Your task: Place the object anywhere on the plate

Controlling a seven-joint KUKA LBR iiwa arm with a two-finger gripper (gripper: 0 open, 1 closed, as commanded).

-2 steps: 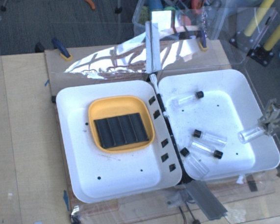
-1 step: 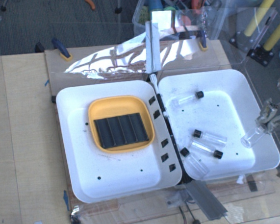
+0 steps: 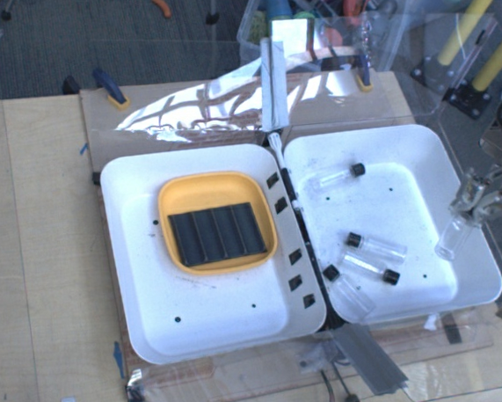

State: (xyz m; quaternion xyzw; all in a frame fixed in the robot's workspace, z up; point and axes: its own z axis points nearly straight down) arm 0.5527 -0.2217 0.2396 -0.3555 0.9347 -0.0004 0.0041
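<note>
4 clear vials with black caps lie loose in the right bin [image 3: 423, 148], one vial [image 3: 337, 177] near the top, 3 more [image 3: 375, 246] clustered lower. Across the divider, the yellow plate [image 3: 173, 199] in the left bin [image 3: 132, 251] carries a dark ribbed insert. At the right bin's edge, the gripper [image 3: 480, 198] seems to pinch another clear vial [image 3: 450, 236], though its grip cannot be judged.

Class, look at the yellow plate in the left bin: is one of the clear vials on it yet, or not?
Not yet. The yellow plate bears a dark ribbed insert; the clear vials lie in the right bin.
</note>
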